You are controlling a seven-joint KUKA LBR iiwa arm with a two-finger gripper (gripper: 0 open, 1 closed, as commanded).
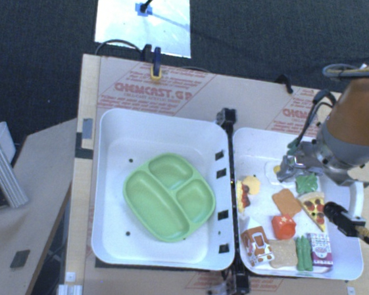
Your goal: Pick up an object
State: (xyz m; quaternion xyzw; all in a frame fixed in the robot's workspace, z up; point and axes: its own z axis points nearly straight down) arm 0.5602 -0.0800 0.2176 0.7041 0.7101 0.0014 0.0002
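Dark carpet floor [40, 21] all around, with a shiny silver sheet [145, 13] lying at the far end. The wooden bench [178, 86] sits in the middle, and a tan table [35, 179] is on the left.

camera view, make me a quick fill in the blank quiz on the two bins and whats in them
1. The green divided plate lies in the ____ bin of the view.
2. The green plate has ____ compartments.
3. The toy foods, such as the pizza slice and the red tomato, lie in the ____ bin of the view.
4. The gripper is over the ____ bin of the view.

Missing words: left; three; right; right
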